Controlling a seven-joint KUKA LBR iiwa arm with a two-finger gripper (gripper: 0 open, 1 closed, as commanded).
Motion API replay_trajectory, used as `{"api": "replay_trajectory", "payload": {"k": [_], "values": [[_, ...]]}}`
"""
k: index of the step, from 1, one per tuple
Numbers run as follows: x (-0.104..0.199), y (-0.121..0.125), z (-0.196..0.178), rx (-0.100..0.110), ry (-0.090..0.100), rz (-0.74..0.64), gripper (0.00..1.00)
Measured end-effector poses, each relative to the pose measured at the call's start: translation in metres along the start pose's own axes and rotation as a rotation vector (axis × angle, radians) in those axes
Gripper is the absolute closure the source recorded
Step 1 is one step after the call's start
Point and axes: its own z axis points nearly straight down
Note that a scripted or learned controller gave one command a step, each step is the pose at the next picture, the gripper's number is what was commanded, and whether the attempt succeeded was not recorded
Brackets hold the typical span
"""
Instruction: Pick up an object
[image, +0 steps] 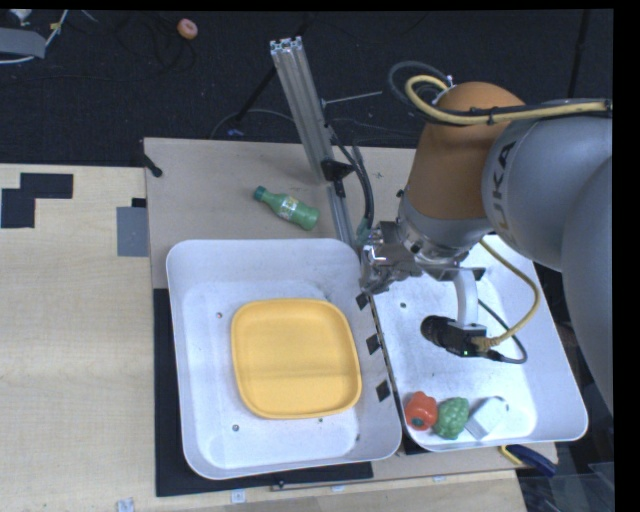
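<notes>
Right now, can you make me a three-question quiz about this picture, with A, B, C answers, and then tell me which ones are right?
1. Where does the square yellow plastic plate lie?
A. In the left white bin
B. In the right white bin
C. On the bare bench behind the bins

2. How many small things sit together at the near edge of the right white bin?
A. One
B. Three
C. Six

3. How does the small green plastic bottle rest?
A. Standing upright in a bin
B. Lying on its side on the bench
C. Balanced on the plate

Answers: 1 A, the plate rests flat inside the left white bin. 2 B, a red-orange piece, a green piece and a white block cluster there. 3 B, the bottle lies flat on the tan bench behind the left bin.
</notes>
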Motion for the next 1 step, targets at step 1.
{"api": "replay_trajectory", "payload": {"k": [1], "values": [[0.0468, 0.0204, -0.0058, -0.001, 0.000, 0.000, 1.00]]}}
